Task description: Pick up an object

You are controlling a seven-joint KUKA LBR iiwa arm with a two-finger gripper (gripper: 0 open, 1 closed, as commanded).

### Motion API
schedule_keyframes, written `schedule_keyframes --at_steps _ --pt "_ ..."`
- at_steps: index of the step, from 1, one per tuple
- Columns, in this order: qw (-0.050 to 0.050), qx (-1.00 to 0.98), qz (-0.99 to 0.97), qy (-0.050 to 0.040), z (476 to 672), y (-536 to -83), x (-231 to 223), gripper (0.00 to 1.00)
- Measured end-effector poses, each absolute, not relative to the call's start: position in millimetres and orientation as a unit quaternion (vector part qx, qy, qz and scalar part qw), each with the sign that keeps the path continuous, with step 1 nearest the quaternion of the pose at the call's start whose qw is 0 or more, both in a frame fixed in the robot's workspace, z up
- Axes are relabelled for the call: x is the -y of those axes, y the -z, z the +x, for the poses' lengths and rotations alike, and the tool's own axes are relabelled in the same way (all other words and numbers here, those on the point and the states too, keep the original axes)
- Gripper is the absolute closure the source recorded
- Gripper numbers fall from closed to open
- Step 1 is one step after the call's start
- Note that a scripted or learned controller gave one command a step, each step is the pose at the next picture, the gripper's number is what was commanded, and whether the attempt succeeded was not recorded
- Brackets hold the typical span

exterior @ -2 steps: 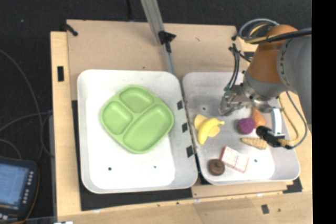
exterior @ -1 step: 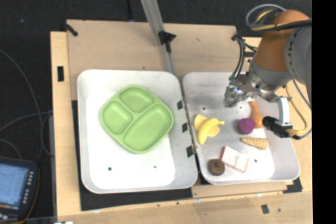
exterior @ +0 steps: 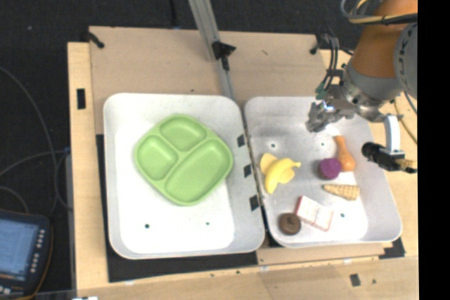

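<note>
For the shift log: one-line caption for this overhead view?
Gripper above right bin holding toy food; green plate in left bin.

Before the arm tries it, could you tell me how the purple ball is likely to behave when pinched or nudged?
The purple ball looks round, so it would probably roll if nudged. It sits against the orange carrot, which may block it on that side. Its curved surface might slip from the pincer.
</note>
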State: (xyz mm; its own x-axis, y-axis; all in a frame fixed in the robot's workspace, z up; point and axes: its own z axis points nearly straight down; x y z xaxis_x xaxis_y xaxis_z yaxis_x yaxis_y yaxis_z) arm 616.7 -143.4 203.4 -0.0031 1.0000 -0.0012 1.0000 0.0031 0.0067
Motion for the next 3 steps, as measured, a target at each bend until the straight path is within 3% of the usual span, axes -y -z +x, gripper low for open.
schedule_keyframes --at_steps 1,3 --pt "0.002 -0.709 0.706 -0.0017 617.9 -238 144 1.0" --pt "0.0 -0.71 0.704 -0.0007 604.5 -231 39 1.0"
